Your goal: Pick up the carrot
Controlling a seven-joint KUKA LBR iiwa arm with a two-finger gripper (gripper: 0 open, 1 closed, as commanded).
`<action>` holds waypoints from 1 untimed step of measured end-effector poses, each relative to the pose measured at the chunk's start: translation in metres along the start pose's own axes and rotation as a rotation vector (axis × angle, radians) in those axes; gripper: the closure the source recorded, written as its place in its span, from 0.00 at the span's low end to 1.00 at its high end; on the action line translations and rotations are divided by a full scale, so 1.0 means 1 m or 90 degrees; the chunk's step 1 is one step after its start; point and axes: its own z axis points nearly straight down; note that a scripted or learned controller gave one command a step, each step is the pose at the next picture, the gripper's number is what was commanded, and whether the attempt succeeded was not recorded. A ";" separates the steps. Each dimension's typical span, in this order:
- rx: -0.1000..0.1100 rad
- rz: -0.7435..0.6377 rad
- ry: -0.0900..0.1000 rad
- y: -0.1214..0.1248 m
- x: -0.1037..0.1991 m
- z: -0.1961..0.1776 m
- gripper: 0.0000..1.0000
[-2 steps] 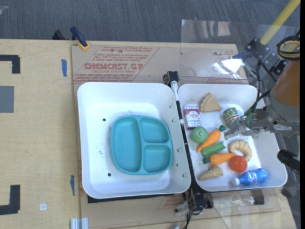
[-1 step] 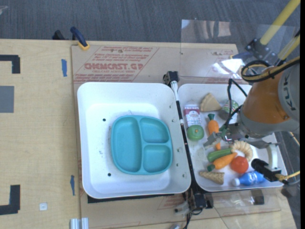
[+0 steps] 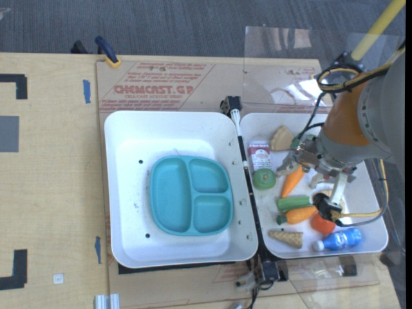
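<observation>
Where the grey arm ends, carrot just beside, grip unclear.

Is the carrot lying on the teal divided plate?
No, the carrot lies in the view's right bin, while the teal plate sits in the left bin.

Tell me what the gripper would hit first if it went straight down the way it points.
Likely the carrot, lying just under the gripper in the right bin. Depth is unclear, so it might meet the bin floor beside it.
</observation>
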 end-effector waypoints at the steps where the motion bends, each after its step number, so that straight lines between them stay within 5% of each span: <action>1: -0.004 -0.001 -0.001 0.002 0.000 -0.012 1.00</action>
